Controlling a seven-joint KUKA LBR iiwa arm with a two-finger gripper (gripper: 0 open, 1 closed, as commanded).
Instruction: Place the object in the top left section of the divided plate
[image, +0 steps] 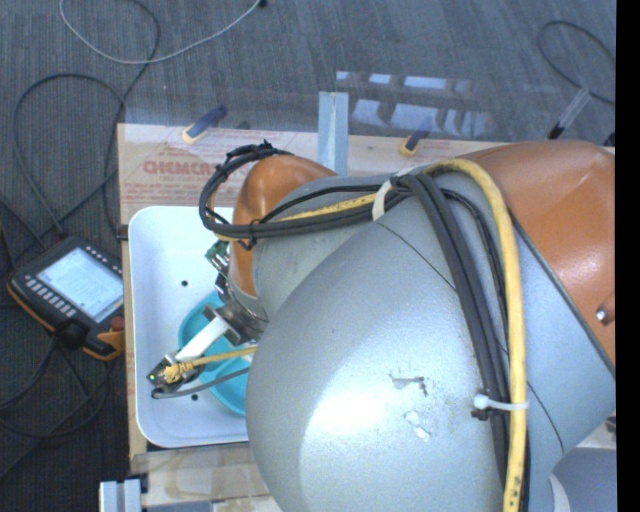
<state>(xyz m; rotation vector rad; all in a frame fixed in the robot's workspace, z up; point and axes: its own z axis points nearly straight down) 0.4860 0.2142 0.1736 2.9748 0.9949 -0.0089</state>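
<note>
A blue divided plate (203, 338) lies in the left white bin (165, 250). I see only its left edge, because my arm (400, 350) covers the rest of it and its sections. My gripper (236, 305) hangs over the plate's near-left part, mostly hidden under the orange band and the wrist. A white hose and a yellow cable (195, 362) run from the wrist across the plate's rim. I cannot make out the object to be placed.
The grey arm and its black and yellow cable bundle (440, 200) hide the right bin and most of the bench. A teach pendant (75, 285) lies on the floor left of the bench. The left bin's white floor shows at its far-left part.
</note>
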